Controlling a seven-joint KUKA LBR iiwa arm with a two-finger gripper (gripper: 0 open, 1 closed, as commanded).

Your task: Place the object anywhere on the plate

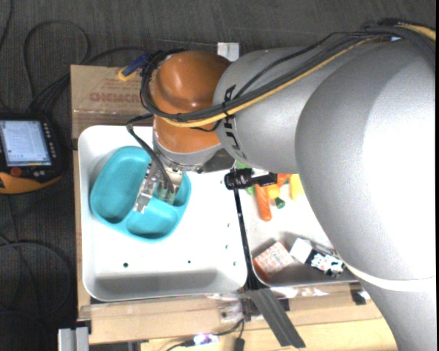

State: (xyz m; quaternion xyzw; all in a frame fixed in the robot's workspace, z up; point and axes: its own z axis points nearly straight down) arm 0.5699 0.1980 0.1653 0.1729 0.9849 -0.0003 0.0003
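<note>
Camera view: the gripper [159, 190] hangs over the turquoise plate [115, 189] in the left bin [161, 273], its tips just above the plate's right-hand lobe; whether they are parted or closed, or carry anything, I cannot tell. The object itself I cannot pick out at the plate; an orange carrot-like toy [264, 203] lies well to the plate's right. Risk: an empty closure, or a release too near the plate's rim, so the piece slides off.

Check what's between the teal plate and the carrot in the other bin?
In the camera view: bare white floor of the left bin, then the black divider between bins. The teal plate sits left of it, the carrot right.
</note>
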